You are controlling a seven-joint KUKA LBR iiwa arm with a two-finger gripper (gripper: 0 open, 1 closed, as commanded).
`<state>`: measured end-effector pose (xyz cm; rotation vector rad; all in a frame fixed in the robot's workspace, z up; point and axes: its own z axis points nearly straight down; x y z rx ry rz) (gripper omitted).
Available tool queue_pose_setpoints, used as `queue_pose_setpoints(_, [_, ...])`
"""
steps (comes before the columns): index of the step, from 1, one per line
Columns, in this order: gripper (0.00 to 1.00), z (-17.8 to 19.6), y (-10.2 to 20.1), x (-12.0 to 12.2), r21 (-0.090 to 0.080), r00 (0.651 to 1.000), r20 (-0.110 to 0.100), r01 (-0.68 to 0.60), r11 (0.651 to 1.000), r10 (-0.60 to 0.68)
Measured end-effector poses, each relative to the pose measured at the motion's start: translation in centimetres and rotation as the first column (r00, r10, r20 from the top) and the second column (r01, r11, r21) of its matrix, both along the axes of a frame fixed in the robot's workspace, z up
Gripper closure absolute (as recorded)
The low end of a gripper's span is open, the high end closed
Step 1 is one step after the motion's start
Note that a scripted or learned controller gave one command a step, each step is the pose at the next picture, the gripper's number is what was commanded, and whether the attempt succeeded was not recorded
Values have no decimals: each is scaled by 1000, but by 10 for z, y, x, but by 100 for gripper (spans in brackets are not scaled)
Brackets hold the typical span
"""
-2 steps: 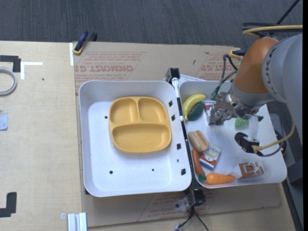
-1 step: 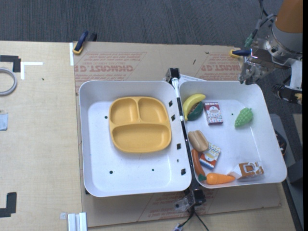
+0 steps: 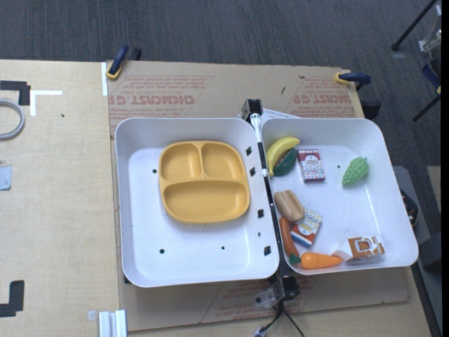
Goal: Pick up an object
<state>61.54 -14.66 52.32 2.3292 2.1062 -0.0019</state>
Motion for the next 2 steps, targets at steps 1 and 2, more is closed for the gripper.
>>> queue_pose_setpoints(1, [100, 9, 0, 1, -2, 1000, 0, -2, 1000, 2])
queue_pose_setpoints(2, [100, 18, 0, 2, -4, 1000, 0, -4, 1000, 4])
